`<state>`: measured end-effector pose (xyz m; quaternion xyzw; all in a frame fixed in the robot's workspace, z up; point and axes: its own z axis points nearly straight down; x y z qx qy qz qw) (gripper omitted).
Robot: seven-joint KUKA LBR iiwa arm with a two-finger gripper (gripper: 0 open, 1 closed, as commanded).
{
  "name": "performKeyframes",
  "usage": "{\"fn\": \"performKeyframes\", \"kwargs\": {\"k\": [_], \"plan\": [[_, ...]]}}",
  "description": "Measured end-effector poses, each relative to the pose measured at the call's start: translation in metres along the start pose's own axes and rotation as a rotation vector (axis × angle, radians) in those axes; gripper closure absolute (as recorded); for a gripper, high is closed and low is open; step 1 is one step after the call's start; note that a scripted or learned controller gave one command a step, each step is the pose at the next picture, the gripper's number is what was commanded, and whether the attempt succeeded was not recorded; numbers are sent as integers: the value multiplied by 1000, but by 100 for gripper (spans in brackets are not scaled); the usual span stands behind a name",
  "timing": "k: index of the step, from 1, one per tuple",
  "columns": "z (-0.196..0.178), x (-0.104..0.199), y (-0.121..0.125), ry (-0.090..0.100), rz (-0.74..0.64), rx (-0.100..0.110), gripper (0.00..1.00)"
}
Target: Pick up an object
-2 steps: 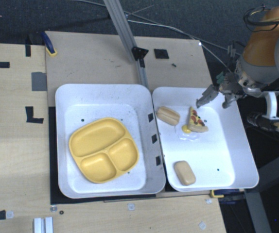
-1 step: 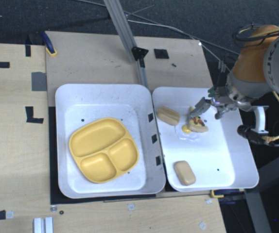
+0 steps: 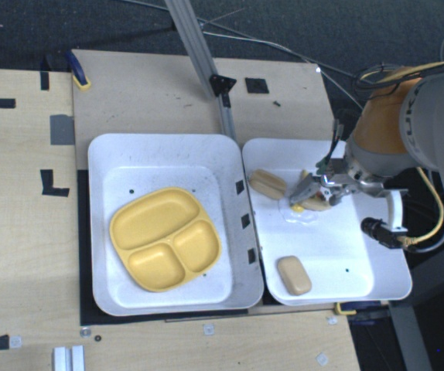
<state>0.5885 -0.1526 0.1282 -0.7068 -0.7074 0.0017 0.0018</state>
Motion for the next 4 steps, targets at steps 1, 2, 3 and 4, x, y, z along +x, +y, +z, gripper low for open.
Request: {"fn": "performKeyframes", "kwargs": {"k": [1, 2, 3, 4], "plan": [[-12, 0, 1, -1, -1, -3, 100], [-58, 9, 3, 0, -1, -7, 100], [-106, 9, 4, -1, -1, -8, 100], [-113, 57, -16, 1, -4, -4, 100]]}}
